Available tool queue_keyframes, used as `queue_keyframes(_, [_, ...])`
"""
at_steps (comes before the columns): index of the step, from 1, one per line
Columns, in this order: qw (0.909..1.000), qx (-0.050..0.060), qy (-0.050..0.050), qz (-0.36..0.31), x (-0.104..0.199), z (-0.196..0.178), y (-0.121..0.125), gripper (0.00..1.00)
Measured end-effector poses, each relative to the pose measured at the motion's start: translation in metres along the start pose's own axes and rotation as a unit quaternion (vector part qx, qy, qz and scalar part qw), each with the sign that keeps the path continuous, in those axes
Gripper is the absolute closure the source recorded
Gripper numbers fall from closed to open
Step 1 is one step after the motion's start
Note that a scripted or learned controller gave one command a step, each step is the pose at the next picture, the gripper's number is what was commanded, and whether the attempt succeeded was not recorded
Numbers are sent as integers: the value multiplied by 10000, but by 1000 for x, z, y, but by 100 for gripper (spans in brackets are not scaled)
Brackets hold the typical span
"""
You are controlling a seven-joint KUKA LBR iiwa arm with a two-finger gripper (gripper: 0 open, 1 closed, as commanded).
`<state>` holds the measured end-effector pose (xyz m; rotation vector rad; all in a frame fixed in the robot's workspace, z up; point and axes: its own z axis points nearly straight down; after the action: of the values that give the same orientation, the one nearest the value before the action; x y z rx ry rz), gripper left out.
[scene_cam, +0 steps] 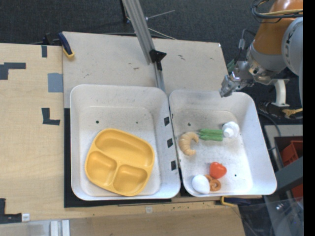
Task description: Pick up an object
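Observation:
My gripper hangs over the back right rim of the right bin, with nothing visible between its fingers. Inside that bin lie a tan croissant, a green piece with a white round object at its right end, a red pepper-like toy, a white egg and a small orange piece. All of these sit well below and in front of the gripper.
The left bin holds a yellow divided plate. A slanted metal rail runs from the top of the view down to the gap between the bins. The grey and orange arm enters from the upper right.

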<state>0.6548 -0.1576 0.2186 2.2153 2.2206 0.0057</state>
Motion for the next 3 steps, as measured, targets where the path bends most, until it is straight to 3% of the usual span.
queue_keyframes(1, [10000,10,1,4,2,-43,2,100])
queue_keyframes(3, [10000,54,11,-17,114,-25,-35,100])
